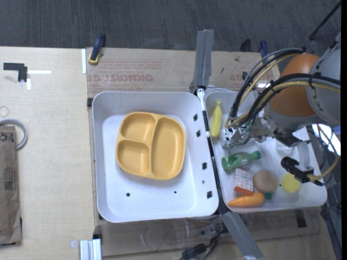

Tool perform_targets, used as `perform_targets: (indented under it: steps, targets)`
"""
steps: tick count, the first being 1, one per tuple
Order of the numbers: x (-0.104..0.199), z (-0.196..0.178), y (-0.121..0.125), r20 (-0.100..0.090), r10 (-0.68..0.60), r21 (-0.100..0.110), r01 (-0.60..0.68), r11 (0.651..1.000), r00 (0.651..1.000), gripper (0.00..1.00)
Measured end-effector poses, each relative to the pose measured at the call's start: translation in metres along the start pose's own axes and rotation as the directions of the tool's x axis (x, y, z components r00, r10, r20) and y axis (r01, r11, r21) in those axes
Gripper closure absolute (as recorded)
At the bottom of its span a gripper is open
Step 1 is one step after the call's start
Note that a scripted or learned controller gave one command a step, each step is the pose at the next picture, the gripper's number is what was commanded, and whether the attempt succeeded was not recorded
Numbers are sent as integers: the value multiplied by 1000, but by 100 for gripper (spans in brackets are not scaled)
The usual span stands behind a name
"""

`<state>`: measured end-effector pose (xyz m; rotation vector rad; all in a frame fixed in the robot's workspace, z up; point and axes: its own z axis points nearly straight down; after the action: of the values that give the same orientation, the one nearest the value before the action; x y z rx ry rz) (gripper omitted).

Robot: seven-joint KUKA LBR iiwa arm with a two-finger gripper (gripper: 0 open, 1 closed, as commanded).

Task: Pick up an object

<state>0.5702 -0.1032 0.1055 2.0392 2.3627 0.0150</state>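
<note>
Just below the gripper (234, 137), grip state unclear, the green bottle (240, 160).

I see two white bins: the left bin (108, 199) holds a mustard-yellow divided plate (151, 144). In the right bin (320, 199) I see a pale yellow banana (216, 120), a green bottle (240, 160) with a white label, an orange carrot (246, 201), a red and white carton (243, 181), a tan-brown round fruit (264, 181) and a bright yellow lemon (290, 183). My arm (295, 93) shows grey with an orange band, trailing black and yellow cables (255, 88).
</note>
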Motion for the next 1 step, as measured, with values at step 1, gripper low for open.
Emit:
perform_targets:
  steps: [1]
  targets:
    - [-32,-103,-27,-11,-179,19,179,984,984,0]
